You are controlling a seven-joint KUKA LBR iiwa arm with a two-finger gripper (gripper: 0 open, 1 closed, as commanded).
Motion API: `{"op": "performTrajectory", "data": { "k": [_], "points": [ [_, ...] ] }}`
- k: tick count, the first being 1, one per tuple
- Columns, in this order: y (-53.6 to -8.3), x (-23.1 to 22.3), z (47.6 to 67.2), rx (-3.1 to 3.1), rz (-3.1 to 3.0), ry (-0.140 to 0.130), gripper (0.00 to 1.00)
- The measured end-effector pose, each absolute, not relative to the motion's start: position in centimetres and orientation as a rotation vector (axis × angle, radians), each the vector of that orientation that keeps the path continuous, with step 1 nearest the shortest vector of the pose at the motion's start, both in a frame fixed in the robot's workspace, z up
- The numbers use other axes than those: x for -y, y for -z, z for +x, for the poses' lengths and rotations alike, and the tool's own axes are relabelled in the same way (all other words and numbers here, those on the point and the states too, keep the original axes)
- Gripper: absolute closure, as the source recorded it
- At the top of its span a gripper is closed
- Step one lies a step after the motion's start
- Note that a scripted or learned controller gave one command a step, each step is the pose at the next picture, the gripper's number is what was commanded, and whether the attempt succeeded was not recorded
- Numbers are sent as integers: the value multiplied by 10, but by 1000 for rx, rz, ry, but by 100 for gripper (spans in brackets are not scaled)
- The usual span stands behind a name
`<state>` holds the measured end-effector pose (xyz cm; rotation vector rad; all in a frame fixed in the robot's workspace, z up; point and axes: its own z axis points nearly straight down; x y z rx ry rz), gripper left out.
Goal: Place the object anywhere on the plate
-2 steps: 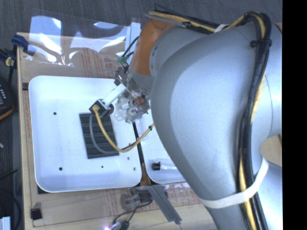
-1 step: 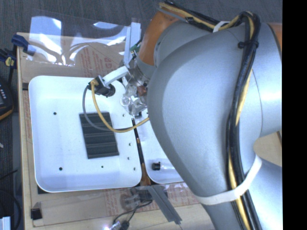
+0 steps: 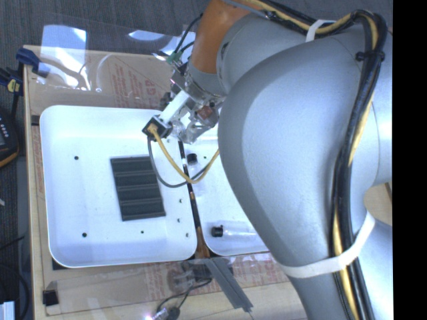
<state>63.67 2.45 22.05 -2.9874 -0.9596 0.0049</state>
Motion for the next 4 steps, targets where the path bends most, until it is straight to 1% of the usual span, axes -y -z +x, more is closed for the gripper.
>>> {"op": "performTrajectory", "data": {
  "k": [1,2,3,4],
  "points": [
    [-246,-114,637,436,-3112,1,100],
    [-192,-147,642,739,-3050,-13,100],
    [-306,-218,618,514,-3099,4,100],
    [-380,-198,564,578,-3089,5,100]
  ]
}}
